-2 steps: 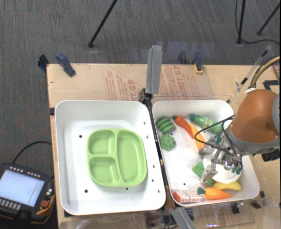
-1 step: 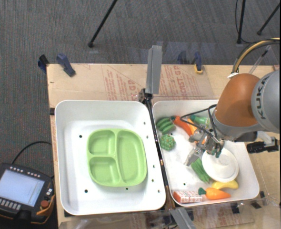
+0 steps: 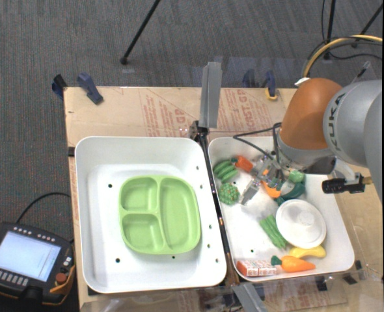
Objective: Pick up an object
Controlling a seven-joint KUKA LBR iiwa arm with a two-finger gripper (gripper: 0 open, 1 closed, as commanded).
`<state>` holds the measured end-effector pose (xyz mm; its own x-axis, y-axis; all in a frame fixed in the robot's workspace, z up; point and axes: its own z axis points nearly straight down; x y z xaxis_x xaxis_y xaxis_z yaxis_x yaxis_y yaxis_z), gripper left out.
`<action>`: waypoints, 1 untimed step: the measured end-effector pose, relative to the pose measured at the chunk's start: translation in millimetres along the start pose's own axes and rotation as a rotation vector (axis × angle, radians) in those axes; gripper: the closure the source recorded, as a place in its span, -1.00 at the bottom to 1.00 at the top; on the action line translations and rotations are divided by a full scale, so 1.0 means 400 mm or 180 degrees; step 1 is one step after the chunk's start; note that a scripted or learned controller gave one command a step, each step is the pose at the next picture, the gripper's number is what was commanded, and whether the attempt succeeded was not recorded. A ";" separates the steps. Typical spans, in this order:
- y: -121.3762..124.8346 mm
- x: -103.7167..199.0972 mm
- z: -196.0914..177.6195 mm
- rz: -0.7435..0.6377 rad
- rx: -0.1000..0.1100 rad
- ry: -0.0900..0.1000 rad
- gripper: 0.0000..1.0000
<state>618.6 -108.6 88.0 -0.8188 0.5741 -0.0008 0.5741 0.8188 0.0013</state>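
My gripper [image 3: 258, 182] reaches down into the right bin [image 3: 345, 236] from under the orange wrist band. It stands open, low over the bin's upper middle. One grey finger [image 3: 249, 192] points down-left beside a round green knobbly toy [image 3: 228, 193]. A small orange piece [image 3: 271, 189] and a dark green piece [image 3: 293, 190] lie just right of the gripper. Nothing shows between the fingers. Green pea pods [image 3: 224, 169] and an orange-red piece [image 3: 244, 163] lie at its upper left.
Further down the right bin lie a white bowl [image 3: 301, 221], green beans [image 3: 272, 231], a yellow banana [image 3: 308, 252], a carrot [image 3: 297, 263] and a red-and-white box [image 3: 256, 267]. The left bin [image 3: 94, 174] holds a green divided plate [image 3: 159, 214].
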 end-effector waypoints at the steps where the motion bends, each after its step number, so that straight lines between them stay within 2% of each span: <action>1: -0.053 0.189 0.003 -0.0005 0.0006 0.0013 -1.00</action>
<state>544.6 -82.8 86.7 -0.8198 0.5727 0.0032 0.5727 0.8198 -0.0005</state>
